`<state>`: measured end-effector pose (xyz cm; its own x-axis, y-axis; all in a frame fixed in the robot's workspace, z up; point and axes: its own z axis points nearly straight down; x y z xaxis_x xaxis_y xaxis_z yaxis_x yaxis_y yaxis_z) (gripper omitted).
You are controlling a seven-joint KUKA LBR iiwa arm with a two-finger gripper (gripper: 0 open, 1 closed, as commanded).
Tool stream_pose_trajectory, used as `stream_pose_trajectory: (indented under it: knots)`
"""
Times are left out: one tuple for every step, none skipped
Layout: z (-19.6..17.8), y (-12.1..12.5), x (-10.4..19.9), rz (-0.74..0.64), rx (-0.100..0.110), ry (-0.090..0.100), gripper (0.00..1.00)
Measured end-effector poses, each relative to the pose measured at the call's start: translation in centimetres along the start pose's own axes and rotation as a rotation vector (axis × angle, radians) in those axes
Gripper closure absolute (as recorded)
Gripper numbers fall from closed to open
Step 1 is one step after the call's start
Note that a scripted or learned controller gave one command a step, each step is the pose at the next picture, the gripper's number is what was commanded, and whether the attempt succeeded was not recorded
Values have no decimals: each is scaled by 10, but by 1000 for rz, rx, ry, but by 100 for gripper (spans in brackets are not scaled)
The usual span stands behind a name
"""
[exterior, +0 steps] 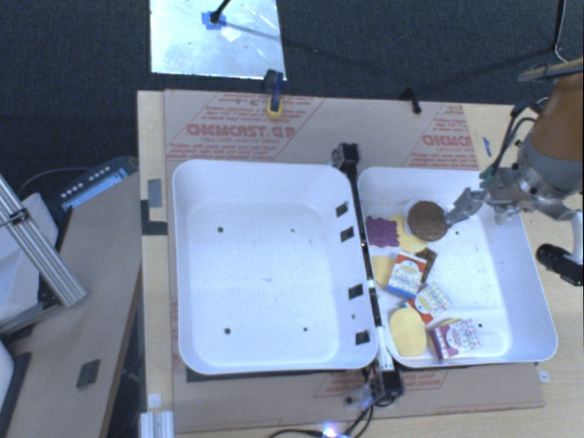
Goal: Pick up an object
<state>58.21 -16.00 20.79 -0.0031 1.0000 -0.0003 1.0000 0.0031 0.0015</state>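
Pincer point(453, 211) hangs beside the brown round cookie point(426, 219) in the right bin point(534, 286); spread or pressed together, I cannot tell; cookie looks light, stiff and probably crumbly, so take it gently across its edges.

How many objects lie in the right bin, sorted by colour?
Brown: 1, round brown disc
Purple: 1, purple piece
Yellow: 3, yellow pieces
Printed packets: 3, one blue and red, one pale, one red and white
Total: 8, all in the right bin.
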Motion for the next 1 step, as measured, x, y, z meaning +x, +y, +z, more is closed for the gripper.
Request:
stream_pose_trajectory:
  knots:
    - [130, 82, 30, -7, -1, 1, 0]
